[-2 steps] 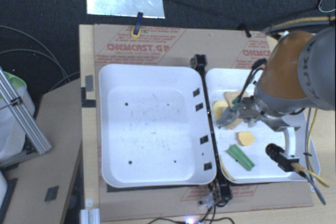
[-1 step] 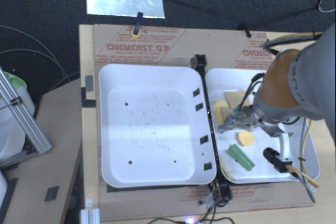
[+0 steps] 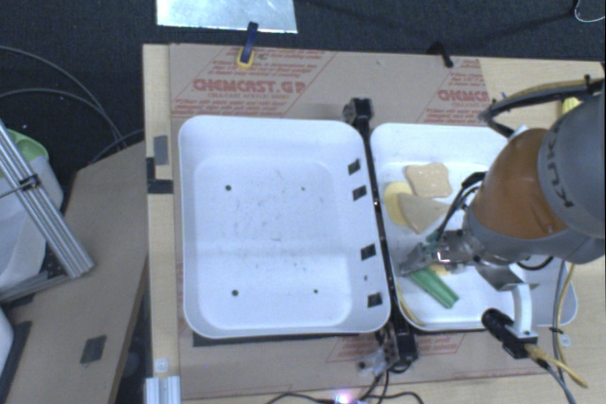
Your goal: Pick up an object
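Red "CHEMCAST GP" lettering marks the board under both bins; tool state unclear.

i take the divider between the two bins as my landmark. left of it lies the left bin. right of it lies the right bin, and i reach into that one from the right with my arm. my gripper sits low in the right bin, just right of the divider. a stick-shaped object lies beneath my gripper, near the bin's front wall. two flat pieces lie behind the gripper, close beside the divider, overlapping each other.
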Available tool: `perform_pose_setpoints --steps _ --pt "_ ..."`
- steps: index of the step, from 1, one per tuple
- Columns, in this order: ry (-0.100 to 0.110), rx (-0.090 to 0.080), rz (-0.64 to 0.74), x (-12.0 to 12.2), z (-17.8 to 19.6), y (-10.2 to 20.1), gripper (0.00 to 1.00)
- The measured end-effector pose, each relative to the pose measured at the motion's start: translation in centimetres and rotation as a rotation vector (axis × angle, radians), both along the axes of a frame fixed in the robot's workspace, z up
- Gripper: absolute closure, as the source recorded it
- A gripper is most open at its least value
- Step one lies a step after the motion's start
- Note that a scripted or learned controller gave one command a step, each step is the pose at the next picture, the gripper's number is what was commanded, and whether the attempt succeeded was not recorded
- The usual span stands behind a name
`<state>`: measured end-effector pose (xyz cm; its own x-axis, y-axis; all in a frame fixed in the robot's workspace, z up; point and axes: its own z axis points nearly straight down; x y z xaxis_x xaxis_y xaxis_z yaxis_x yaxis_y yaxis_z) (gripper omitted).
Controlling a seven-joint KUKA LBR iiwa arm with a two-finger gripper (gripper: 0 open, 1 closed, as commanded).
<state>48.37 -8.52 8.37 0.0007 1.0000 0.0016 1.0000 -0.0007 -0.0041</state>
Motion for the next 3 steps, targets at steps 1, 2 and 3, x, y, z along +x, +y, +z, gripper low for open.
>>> perform_pose_setpoints --steps 1,2,3 --pt "-0.01 -0.003 0.002 0.5 1.2 -0.1 1.0" --pt "-0.014 -0.002 0.009 4.6 10.6 3.4 1.0" --pt "-0.014 0.003 0.015 4.6 17.6 11.9 1.0"
